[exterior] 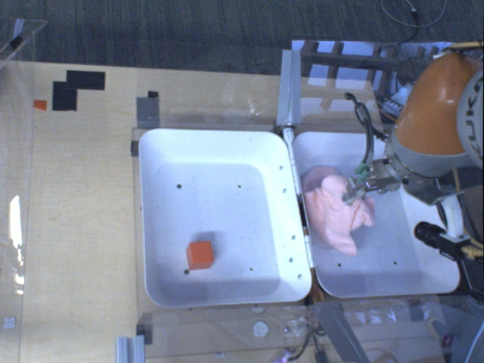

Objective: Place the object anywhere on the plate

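Arm working over right bin.
Gripper (361,190) is sitting against the pink plate (336,210); claw state cannot be told. Orange block (200,255) is lying in left bin (162,157).

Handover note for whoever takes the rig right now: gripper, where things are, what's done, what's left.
Gripper: over the right bin, down at the pink cloth; whether its fingers are open or shut can't be told from here.
Pink cloth: crumpled in the left half of the right bin, partly covering a pink plate.
Orange block: in the left bin, lower left part, untouched.
Done: nothing confirmed placed.
Left: confirm which object is meant, grasp it, set it on the plate.
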`<state>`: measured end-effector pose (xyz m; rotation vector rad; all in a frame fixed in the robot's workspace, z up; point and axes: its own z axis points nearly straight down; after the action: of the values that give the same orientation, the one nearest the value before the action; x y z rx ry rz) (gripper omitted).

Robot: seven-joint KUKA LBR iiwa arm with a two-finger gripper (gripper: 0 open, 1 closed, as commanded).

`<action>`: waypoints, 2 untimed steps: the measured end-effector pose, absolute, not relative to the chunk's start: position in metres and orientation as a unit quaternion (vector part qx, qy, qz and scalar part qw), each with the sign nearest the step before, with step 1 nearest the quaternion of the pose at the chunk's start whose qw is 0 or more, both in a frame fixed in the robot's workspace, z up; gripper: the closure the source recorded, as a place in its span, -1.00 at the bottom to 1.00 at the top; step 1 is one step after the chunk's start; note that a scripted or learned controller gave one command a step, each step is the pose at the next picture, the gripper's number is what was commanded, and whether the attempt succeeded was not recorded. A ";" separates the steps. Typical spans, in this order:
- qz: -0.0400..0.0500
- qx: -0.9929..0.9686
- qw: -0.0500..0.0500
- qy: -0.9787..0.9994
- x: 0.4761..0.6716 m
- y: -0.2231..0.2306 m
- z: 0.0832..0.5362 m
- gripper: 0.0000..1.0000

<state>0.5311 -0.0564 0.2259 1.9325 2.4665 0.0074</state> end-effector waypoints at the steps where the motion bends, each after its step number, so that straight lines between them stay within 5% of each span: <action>1: 0.002 0.446 0.003 0.895 0.519 0.002 0.228 1.00; 2: 0.002 0.258 0.003 0.966 0.519 0.057 0.221 1.00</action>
<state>0.5190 0.0568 0.2210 0.8077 3.0287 0.0055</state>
